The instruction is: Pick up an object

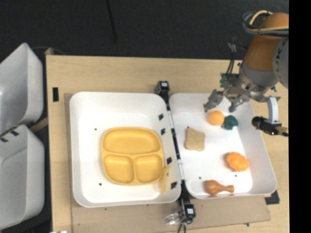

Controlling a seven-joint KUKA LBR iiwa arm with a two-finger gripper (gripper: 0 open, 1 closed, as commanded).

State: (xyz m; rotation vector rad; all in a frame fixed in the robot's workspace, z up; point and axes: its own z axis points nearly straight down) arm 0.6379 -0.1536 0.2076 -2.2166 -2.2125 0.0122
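Observation:
My gripper (222,104) hangs over the far part of the right bin (214,171), its two fingers spread apart with nothing between them. Just below the fingertips lies a small orange ball (215,117), and a teal lump (230,122) sits beside it on the right. A tan slice of bread (195,139) lies near the bin's left side. Nearer the front are an orange fruit-like piece (237,161) and a brown drumstick (218,188).
The left bin (87,110) holds a yellow divided plate (132,155). A divider with black clips (171,130) runs between the bins. White objects (17,86) stand off the bench's left edge. A black fitting (265,124) juts at the right bin's right rim.

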